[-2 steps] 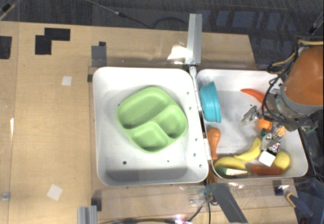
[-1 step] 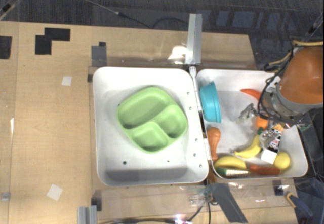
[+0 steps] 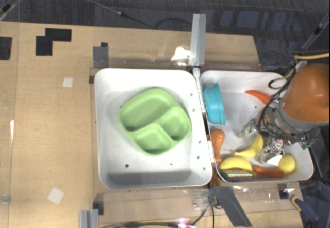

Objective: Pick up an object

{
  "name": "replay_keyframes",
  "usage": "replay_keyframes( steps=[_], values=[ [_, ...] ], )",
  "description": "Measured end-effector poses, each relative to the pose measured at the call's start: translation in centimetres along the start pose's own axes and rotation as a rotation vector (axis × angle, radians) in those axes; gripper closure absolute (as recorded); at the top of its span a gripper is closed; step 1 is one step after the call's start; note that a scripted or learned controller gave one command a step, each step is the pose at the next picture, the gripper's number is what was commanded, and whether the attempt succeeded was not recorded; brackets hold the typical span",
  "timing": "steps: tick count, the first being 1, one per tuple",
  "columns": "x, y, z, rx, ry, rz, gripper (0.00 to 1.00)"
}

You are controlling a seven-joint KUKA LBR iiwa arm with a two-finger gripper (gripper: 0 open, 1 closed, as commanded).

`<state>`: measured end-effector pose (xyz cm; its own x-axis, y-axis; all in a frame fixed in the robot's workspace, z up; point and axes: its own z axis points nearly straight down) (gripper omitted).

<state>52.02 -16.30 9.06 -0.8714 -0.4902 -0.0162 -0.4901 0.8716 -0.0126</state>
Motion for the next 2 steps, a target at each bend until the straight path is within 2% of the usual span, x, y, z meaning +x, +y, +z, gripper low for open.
replay_keyframes(
  steps=[1,2],
  values=[
    [-0.7,4.3,-0.2,0.002,-0.002,-0.377,0.0],
    [-1.4,4.3,-1.5,0.009,-0.017,-0.381,1.0]
  ],
)
